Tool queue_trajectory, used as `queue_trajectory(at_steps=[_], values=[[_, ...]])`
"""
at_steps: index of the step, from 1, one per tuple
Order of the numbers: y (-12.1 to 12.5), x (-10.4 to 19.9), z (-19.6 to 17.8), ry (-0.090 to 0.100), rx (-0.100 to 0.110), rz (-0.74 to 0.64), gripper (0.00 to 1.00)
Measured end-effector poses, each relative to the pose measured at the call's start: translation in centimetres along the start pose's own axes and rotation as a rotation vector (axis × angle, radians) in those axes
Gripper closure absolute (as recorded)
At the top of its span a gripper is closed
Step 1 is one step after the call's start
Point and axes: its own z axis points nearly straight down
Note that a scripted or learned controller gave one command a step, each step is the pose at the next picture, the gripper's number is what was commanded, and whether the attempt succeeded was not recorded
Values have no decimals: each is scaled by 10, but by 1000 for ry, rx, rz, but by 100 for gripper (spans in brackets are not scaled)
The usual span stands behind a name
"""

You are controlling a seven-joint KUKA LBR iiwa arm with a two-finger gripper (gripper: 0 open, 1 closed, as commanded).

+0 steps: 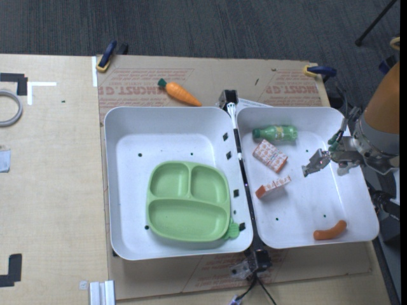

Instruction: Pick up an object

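The right bin (356,202) holds a green bottle (275,133) lying on its side at the back. In front of it lie a pink patterned box (269,155) and a small red and white box (274,187). An orange sausage (330,230) rests near the front right corner. My gripper (316,162) hangs over the right half of this bin, right of the pink box and apart from every object. Nothing is held in it.
The left bin (121,170) holds a green divided plate (189,201). A toy carrot (179,92) lies on the cardboard behind the bins. Blue clamps (107,56) grip the cardboard's back corners. The arm's orange band (388,103) sits at the right edge.
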Motion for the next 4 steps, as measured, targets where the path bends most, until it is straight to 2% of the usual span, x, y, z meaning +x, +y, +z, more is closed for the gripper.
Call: queue_trajectory(at_steps=[1,2,3,4], values=[[30,52,62,0,0,-4,0],[79,57,97,-1,-1,140,0],[79,56,88,-1,-1,138,100],[79,57,88,-1,0,138,0]])
